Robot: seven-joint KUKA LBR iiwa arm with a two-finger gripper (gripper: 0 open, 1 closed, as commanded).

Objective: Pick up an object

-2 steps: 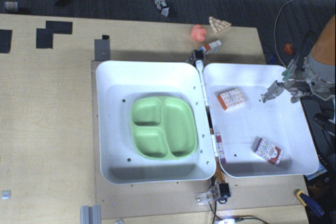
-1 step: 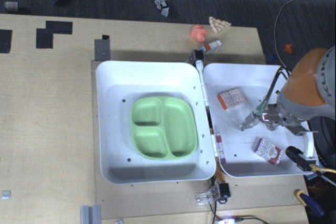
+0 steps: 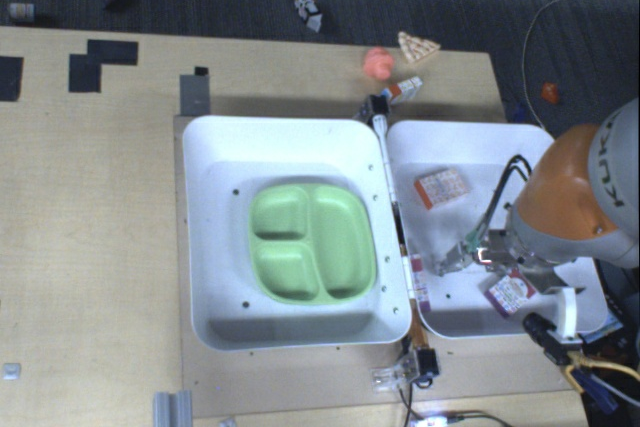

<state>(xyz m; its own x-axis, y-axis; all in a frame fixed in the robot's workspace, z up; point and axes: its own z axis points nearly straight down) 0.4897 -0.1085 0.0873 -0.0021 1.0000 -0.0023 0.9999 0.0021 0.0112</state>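
Here, the wooden bench (image 3: 90, 215) holds two white bins side by side. The left bin (image 3: 215, 215) has a green plate (image 3: 310, 240) with three sections lying flat in its middle. The right bin (image 3: 450, 150) has the grey and orange arm (image 3: 570, 200) reaching over it from the right. The gripper (image 3: 462, 255) hangs low over the bin floor, and I cannot tell how it is set. A small orange packet (image 3: 441, 187) lies near the bin's back. A small red and white packet (image 3: 508, 294) lies under the arm.
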